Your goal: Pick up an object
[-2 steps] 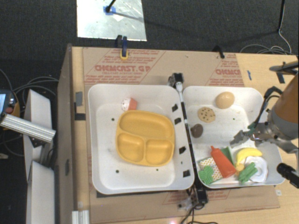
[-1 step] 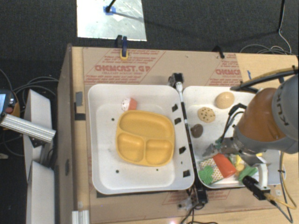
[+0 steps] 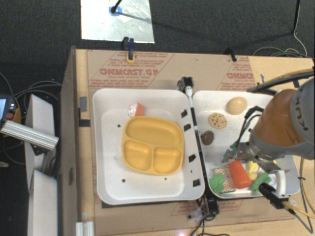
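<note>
Arm low over the near corner of the right bin (image 3: 295,178); grasp not yet confirmed.

Gripper (image 3: 239,156) sits among a cluster at the front wall: orange carrot-like piece (image 3: 238,174), green leafy toys (image 3: 216,182), something yellow (image 3: 253,168). Finger spread: cannot tell, wrist hides it. Judged best target is the orange piece, just beside the gripper; approach straight down, since neighbours crowd it and the front rim is close. More open floor lies toward the cookie (image 3: 216,120), brown lump (image 3: 207,137) and tan egg shape (image 3: 236,104). Left bin holds a yellow divided plate (image 3: 151,145).
</note>
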You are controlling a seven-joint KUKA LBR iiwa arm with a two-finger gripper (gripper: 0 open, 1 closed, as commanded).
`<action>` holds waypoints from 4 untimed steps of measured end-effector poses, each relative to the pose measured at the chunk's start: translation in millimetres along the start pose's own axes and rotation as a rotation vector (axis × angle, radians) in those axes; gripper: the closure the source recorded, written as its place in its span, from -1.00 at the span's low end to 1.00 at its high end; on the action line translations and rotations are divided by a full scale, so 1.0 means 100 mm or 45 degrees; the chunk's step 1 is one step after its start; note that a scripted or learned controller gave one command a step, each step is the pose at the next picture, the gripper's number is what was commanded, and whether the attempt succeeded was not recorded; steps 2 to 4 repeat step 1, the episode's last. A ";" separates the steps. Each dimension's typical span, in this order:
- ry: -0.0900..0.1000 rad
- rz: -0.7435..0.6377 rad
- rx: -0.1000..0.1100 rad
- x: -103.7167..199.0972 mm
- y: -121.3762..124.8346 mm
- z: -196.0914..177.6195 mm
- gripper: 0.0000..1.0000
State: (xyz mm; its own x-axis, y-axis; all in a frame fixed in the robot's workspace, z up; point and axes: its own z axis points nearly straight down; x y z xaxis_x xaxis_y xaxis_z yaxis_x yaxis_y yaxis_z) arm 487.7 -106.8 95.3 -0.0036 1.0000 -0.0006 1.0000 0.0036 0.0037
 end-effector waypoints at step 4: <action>0.004 -0.013 -0.012 0.71 0.45 -0.94 1.00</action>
